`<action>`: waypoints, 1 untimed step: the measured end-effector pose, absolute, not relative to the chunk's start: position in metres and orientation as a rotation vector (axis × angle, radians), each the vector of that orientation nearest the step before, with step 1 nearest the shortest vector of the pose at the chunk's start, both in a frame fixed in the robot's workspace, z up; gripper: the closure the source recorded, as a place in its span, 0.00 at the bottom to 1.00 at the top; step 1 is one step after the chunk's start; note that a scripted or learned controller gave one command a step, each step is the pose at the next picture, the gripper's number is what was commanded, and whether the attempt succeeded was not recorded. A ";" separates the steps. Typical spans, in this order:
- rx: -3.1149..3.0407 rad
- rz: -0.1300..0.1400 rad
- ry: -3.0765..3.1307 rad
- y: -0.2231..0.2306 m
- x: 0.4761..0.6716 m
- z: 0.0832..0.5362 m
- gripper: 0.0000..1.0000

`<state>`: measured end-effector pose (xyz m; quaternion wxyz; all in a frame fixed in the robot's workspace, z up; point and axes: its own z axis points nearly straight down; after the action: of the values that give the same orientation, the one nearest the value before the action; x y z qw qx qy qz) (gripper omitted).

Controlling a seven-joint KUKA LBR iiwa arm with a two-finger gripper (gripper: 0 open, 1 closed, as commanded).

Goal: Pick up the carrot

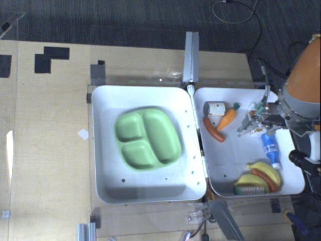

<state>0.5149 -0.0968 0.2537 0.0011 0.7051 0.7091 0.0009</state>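
The carrot (pixel 227 118) lay in the right bin (pixel 225 177), in its far-left part, tilted so that its green top pointed toward the far right and its orange tip toward the near left. Its tip lay just beside, perhaps touching, a red sausage-like piece (pixel 213 129) that ran slantwise along the bin's left side. Just beyond the carrot, toward the far rim, a small can (pixel 215 108) lay on its side. The grey arm (pixel 301 84) with its orange band reached in from the right, and its pincer (pixel 249 126) hung over the middle of the same bin, to the right of the carrot and apart from it, with bare white floor between them. The metal parts at its end were too small and cluttered to read, so I could not tell whether the pincer was apart or together; nothing could be made out in its grip. Just near of the pincer a blue bottle (pixel 270 149) lay on the bin floor, and at the near-right corner a banana (pixel 261 174) rested with a reddish-orange piece (pixel 265 178) across it. The left bin (pixel 108 185) held a green divided plate (pixel 148 137) with three compartments, set near its middle. Both bins sat side by side on the pale wooden worktop (pixel 50 159).
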 end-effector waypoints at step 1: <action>1.897 0.004 2.500 -0.093 0.572 0.188 0.00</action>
<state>0.5718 -0.0934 0.1877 0.0018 0.6044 0.7967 0.0013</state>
